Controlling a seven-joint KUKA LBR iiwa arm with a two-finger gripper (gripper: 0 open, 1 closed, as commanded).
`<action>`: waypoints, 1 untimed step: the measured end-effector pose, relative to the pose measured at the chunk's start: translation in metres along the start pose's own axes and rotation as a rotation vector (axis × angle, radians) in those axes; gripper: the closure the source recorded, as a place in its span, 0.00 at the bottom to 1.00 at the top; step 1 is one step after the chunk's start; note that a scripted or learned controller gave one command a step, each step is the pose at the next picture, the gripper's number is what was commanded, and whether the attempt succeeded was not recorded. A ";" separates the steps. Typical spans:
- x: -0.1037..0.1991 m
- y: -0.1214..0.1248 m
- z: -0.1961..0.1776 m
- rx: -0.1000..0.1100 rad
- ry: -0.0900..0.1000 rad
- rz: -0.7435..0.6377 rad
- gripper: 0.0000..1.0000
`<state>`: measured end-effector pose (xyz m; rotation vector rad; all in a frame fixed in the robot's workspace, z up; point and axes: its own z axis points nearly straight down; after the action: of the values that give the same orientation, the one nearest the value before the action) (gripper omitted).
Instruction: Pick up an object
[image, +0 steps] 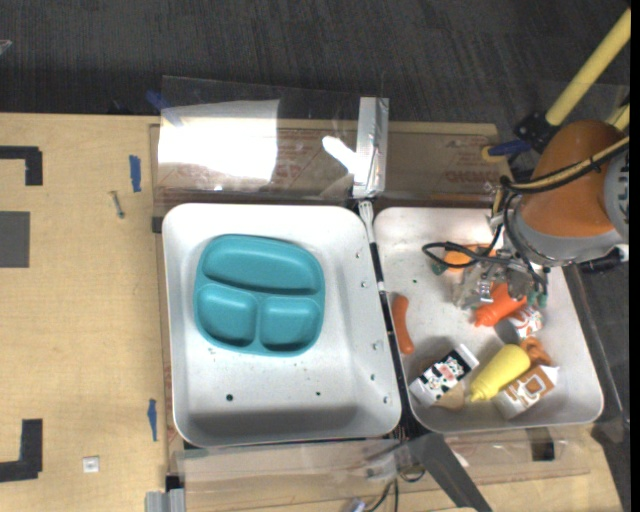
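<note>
The right bin holds several small items. My gripper hangs low over its upper middle, under the grey and orange wrist. Right below and beside the gripper lies an orange toy piece. A small orange item with a black cable loop sits just to the gripper's left. A long orange carrot-like piece lies along the bin's left wall. Toward the front lie a black-and-white box, a yellow bottle-shaped toy and an orange-and-white carton.
The left bin bears a teal divided plate. A clear plastic panel and a metal divider stand behind the bins. A yellow pole slants at the top right. Bare wooden bench lies to the left.
</note>
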<state>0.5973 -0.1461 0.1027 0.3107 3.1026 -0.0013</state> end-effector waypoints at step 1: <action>-0.001 0.004 -0.148 0.001 0.007 0.009 1.00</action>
<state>0.5955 -0.1416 0.2511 0.3257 3.1080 -0.0014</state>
